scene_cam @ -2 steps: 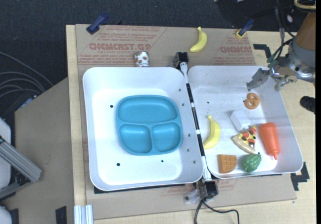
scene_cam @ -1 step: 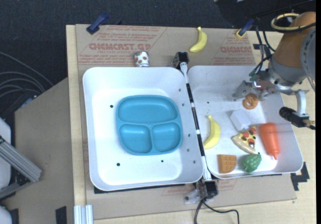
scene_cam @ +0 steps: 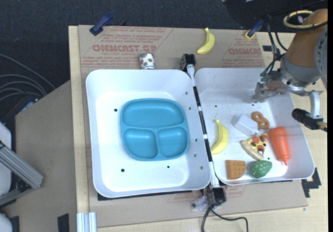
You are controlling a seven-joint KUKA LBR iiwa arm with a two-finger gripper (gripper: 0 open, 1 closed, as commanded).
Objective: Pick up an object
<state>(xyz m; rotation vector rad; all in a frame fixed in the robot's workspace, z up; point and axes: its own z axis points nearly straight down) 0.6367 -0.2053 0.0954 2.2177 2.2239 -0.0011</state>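
Vantage: one fixed camera sat above the bench (scene_cam: 83, 121), looking down at a slant
Facing: far edge of the bench lay at the top of the view, near edge at the bottom
Distance: far enough back to take in the left bin (scene_cam: 99, 95) and the right bin (scene_cam: 223, 82) whole, with dark floor beyond
Arm entry: arm (scene_cam: 304, 51) came in from the view's right
Shared coverage: single view, no overlap to note
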